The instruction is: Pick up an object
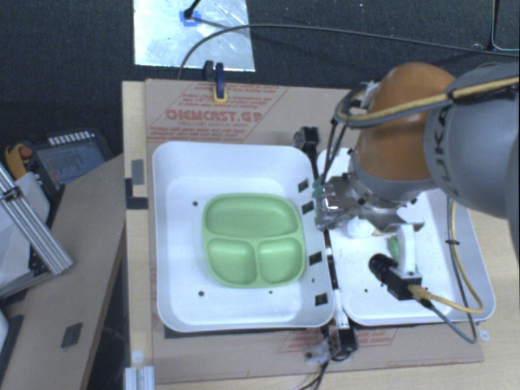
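Note:
My gripper (pixel 367 218) reaches down into the right bin (pixel 366 299), mostly hidden under the orange-banded wrist. A small white object (pixel 357 229) lies on the bin floor just below the wrist. A small green object (pixel 394 246) shows to its right, partly covered by the arm. Whether either one touches the gripper cannot be made out.
The left bin (pixel 175 218) holds a light green divided plate (pixel 250 239) with three compartments. Black clips line the divider (pixel 318 258) between the two bins. A clamp (pixel 218 80) sits at the bench's far edge, and a handheld controller (pixel 73 161) lies off to the left.

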`<state>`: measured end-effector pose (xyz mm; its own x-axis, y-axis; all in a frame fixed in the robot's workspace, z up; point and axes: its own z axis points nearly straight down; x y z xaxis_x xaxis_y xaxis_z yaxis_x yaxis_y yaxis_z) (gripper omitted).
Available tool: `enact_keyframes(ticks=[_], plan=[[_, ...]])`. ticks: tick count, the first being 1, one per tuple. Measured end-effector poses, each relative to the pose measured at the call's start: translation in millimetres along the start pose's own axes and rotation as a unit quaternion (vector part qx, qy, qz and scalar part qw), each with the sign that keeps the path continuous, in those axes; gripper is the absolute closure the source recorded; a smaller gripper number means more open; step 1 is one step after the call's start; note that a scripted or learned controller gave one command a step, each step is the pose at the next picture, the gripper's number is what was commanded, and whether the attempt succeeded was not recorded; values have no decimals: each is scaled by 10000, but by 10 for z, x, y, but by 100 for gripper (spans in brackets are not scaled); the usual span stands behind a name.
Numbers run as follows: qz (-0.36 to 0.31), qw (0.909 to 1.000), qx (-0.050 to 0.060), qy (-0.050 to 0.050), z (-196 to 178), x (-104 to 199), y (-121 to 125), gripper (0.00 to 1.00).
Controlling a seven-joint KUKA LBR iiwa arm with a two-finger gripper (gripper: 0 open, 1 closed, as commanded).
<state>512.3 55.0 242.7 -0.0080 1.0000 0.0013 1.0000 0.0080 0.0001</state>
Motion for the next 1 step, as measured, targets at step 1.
enact_keyframes(ticks=[1], plan=[[-7, 10000, 1, 4, 66, 461, -72, 100]])
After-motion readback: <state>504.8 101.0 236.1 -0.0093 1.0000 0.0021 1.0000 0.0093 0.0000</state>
